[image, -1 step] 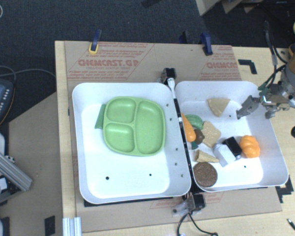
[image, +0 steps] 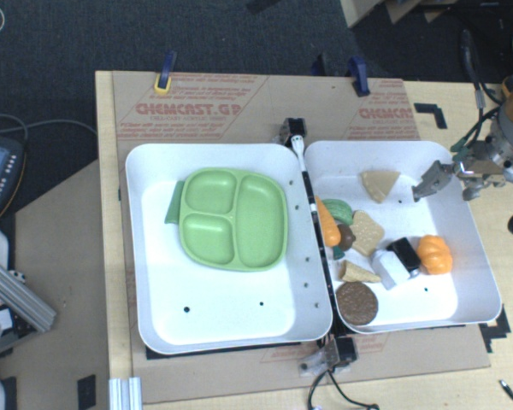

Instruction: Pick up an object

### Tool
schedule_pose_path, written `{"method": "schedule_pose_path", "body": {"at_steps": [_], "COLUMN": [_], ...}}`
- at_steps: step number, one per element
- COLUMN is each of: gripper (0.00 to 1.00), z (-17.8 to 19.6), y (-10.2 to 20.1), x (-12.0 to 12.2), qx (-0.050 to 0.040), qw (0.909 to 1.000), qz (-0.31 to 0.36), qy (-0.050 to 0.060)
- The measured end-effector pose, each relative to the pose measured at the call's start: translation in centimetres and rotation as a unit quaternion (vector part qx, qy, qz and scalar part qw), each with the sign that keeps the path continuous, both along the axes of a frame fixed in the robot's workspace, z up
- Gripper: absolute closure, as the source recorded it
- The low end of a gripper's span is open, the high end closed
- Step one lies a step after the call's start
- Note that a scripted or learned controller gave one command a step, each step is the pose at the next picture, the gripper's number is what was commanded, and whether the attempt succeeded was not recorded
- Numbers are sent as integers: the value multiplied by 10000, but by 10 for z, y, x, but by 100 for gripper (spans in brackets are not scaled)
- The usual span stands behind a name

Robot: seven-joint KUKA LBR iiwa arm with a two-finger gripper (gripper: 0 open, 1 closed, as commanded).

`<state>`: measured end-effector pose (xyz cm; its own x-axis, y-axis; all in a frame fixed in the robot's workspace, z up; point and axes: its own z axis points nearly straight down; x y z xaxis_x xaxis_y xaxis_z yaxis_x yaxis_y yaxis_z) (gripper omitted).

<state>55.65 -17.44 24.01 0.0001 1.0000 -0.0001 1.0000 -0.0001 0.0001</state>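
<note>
My gripper (image: 451,183) hangs over the right bin's (image: 462,307) far right part, open, with nothing between its fingers. A tan bread piece (image: 379,184) lies just left of it. Below it in the bin sit an orange fruit (image: 435,254) and a black and white block (image: 398,260). Further left are a tan cracker (image: 368,230), an orange carrot (image: 327,225), a green item (image: 339,209), a dark brown lump (image: 346,240) and a tan wedge (image: 356,272). A round brown patty (image: 356,302) lies at the near edge.
The left bin (image: 154,306) holds a green divided plate (image: 235,219) lying on a green cloth. A black divider strip (image: 308,203) runs between the bins. Clamps (image: 163,76) hold the cardboard at the bench's far edge.
</note>
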Motion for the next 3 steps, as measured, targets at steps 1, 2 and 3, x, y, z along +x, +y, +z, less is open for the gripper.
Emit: {"method": "schedule_pose_path", "body": {"at_steps": [1,2,3], "gripper": [0,0,0], "z": [-43,-88,-143], "y": [2,-2,9], "x": [-4,-9,-6], "qx": [10,11,14], "qw": [10000,10000,10000], "qz": [0,-2,2], "qy": [27,31,30]}}
